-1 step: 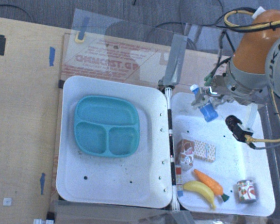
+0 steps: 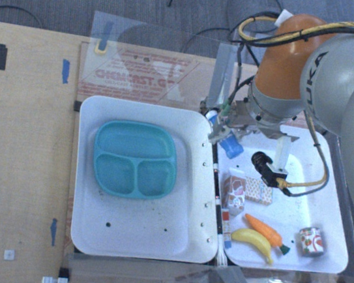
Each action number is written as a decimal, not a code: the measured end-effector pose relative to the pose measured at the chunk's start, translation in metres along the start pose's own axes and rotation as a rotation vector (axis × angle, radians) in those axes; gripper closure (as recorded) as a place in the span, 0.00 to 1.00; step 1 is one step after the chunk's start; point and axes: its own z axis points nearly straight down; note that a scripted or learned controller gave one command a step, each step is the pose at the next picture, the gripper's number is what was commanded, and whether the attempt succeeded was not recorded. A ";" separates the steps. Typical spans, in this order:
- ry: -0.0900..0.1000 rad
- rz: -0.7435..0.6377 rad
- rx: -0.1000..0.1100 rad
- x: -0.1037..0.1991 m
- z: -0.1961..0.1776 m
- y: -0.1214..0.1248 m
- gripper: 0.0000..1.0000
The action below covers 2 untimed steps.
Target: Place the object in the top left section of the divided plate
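My arm point(image 2: 346, 70) comes in from the right, grey and bulky, with the orange band point(image 2: 294, 40) just above my wrist, and it covers the far corner of the right bin point(image 2: 333, 223). My gripper point(image 2: 225, 135) hangs low over that bin's far left corner, right by the wall it shares with the left bin point(image 2: 124, 228). A small blue thing point(image 2: 232, 146) sits right at my fingertips, but I cannot tell whether my fingers are apart or closed on it, nor whether it is truly between them.

The left bin lies to my gripper's left, across the shared wall. In it rests the teal divided plate point(image 2: 136, 160), well to the left of my gripper and a little nearer the camera. Its large section runs along the far side, and two smaller sections sit side by side on the near side. All three sections look bare.

The other things lie in the right bin, nearer the camera than my gripper. A patterned box point(image 2: 255, 191) lies closest to me, with a small carton point(image 2: 233, 195) touching its left end. Beyond those, near the bin's front edge, a carrot point(image 2: 264, 230) lies just above a banana point(image 2: 253, 242); the two are almost touching. A small can point(image 2: 311, 241) lies on its side off to their right, apart from them.

A black cable fitting point(image 2: 266, 168) with a yellow cable hangs just right of my gripper.
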 end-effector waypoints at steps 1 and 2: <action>-0.014 -0.044 -0.008 0.032 0.015 -0.005 1.00; 0.000 -0.165 0.000 0.116 0.023 -0.046 1.00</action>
